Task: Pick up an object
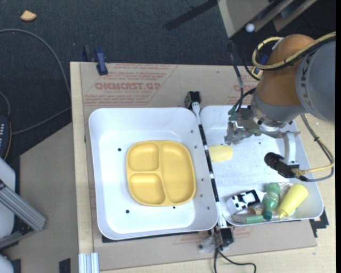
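A blue clamp (99, 60) grips the bench's (80, 160) upper-left edge. A small orange scrap (28, 16) lies on the dark floor (42, 80) at top left, near a thin grey cable (53, 53).

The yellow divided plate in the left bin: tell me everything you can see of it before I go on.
The yellow divided plate is a rounded-corner tray, apparently smooth plastic, with three compartments: two on its left side, one longer one on its right. It lies flat and face up near the middle of the left bin, turned slightly off square to the walls. Nothing lies in it, and only the bin floor touches it. The gripper is over the other bin.
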{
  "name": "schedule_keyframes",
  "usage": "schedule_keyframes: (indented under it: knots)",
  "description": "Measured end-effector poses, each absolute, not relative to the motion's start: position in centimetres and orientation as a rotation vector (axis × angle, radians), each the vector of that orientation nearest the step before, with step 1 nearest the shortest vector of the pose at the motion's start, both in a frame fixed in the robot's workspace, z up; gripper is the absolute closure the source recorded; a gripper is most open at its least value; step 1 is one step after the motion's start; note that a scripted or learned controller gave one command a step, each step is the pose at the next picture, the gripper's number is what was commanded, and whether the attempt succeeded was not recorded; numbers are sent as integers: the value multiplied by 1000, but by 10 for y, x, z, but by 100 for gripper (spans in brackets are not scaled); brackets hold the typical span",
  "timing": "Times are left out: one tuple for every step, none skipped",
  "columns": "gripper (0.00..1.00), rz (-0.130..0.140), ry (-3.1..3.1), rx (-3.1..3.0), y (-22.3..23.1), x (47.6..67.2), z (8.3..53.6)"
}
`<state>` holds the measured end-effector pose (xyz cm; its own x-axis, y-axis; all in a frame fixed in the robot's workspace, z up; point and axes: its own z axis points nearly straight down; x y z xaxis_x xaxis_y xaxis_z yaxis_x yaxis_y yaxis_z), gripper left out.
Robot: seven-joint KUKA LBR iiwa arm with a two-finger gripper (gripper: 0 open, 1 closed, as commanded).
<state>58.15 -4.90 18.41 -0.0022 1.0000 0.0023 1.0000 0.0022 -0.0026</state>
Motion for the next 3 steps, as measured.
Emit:
schedule_keyframes:
  knots:
    - [100, 2, -2219, -2221, -120, 562, 176]
    - [100, 0, -2223, -2225, -192, 544, 196]
    - [100, 1, -2221, -2218, -62, 550, 184]
